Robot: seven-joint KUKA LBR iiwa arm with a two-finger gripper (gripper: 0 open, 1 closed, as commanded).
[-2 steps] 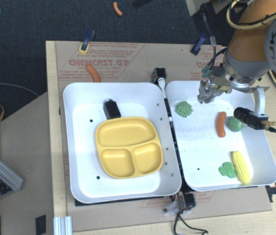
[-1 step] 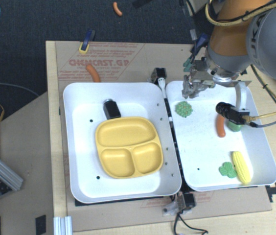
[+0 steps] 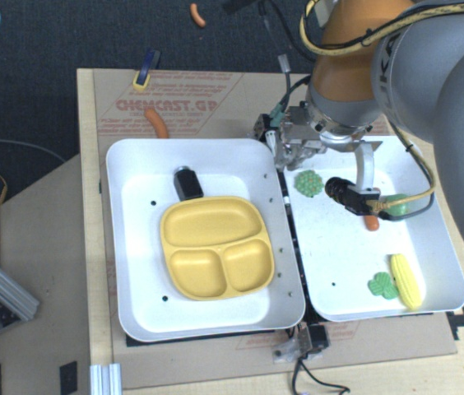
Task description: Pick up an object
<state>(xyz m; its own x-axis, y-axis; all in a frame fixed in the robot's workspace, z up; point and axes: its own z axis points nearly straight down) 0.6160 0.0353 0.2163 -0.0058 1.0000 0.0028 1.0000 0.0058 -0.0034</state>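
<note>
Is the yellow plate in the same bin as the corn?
No, the yellow divided plate lies in the left bin, while the corn cob lies in the right bin.

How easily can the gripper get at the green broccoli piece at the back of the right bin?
Probably yes. The gripper hangs just above the green broccoli piece, which lies bare on the right bin floor, close to the wall.

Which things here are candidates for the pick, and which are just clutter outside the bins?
In the bins: yellow three-compartment plastic tray, small black block, green toy broccoli, yellow toy corn cob, green leafy toy.
Lying about: orange toy carrot, blue-and-yellow clip, small orange piece on the floor.
</note>
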